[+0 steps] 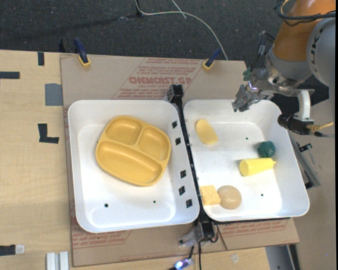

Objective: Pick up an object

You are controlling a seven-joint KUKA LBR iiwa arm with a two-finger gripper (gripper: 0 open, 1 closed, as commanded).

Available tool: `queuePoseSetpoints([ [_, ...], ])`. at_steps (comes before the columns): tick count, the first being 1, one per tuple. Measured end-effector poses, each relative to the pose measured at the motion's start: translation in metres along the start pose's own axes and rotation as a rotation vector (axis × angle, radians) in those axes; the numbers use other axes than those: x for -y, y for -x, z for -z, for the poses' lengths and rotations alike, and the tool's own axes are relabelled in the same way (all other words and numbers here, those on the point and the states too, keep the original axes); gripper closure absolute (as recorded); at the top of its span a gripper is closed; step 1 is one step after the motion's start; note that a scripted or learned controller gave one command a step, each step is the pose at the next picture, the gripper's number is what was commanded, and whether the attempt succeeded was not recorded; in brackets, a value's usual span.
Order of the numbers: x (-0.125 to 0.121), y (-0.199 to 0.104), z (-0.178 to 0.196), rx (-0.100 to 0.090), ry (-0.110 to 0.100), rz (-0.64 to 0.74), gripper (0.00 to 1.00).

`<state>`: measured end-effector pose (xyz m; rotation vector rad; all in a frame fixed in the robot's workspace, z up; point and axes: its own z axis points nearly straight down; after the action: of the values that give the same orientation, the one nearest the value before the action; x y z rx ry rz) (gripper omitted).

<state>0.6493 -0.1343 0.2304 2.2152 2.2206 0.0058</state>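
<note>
The right bin (281, 198) holds several small items: a pale yellow oval piece (206, 132) near its back left, a dark green lump (266, 148) at the right, a yellow cylinder (257, 166) lying on its side below that, a tan round ball (230, 197) and a yellow block (209, 195) at the front. My gripper (245, 100) hangs over the back right edge of this bin, above and apart from all the items. Nothing shows between its fingers.
The left bin (81, 167) carries a yellow divided plate (133, 149). A black clip strip (183, 151) runs between the bins. Blue-and-yellow clamps (81, 54) (212, 58) pin the cardboard at the back. A white cable (197, 18) trails behind.
</note>
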Motion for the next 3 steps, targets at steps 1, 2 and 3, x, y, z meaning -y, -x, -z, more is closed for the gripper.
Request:
queuePoseSetpoints([
  [1, -0.002, -0.003, 0.043, 0.0, -0.002, 0.0, 1.0],
  [2, 0.012, -0.051, 0.025, -0.002, -0.009, 0.002, 1.0],
  [3, 0.034, -0.094, 0.025, -0.002, -0.009, 0.002, 1.0],
])
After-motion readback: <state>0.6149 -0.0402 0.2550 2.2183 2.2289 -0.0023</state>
